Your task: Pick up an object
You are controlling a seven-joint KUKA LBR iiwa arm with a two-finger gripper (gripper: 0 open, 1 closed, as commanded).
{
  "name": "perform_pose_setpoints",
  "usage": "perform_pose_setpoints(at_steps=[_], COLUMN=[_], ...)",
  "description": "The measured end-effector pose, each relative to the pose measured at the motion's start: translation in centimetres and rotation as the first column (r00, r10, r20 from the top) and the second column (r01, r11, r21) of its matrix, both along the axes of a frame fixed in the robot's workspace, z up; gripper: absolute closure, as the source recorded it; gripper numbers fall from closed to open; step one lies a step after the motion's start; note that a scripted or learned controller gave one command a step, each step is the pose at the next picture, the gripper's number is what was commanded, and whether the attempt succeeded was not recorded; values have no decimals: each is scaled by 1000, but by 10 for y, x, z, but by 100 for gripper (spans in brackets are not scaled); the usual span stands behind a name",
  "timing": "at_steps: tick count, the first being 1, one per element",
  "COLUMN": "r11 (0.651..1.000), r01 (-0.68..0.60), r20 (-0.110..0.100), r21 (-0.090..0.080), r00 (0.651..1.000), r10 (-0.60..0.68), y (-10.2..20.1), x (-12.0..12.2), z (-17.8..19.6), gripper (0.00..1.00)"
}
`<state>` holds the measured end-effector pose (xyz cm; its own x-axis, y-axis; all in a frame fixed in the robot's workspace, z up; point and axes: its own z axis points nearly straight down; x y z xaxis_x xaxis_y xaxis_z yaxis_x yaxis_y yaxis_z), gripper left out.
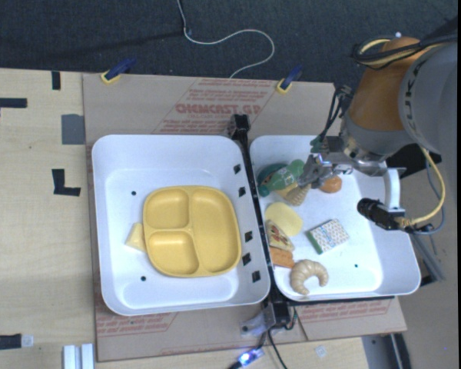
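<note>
Two glossy white bins [107, 206]; right one holds end effector [316, 171], state unclear, above a ridged cone [296, 196].

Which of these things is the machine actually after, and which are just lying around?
Part of the job:
pincer
green item
orange piece
yellow block
croissant
patterned packet

Just lying about:
yellow divided plate
white cable
cardboard sheet
blue clips
</note>
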<state>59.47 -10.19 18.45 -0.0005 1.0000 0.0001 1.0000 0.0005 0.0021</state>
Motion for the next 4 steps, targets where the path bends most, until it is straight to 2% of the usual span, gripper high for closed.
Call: perform_pose_setpoints(at_steps=[1,3,4], r11=[1000,1000,1000], r01=[-1,-3,-4], r20=[-1,-4,-3], r21=[0,-2,1], r00=[1000,1000,1000], r10=[1,3,4], y=[1,96,124], x=[1,-52,-56], z=[42,29,49], gripper=[100,100,100])
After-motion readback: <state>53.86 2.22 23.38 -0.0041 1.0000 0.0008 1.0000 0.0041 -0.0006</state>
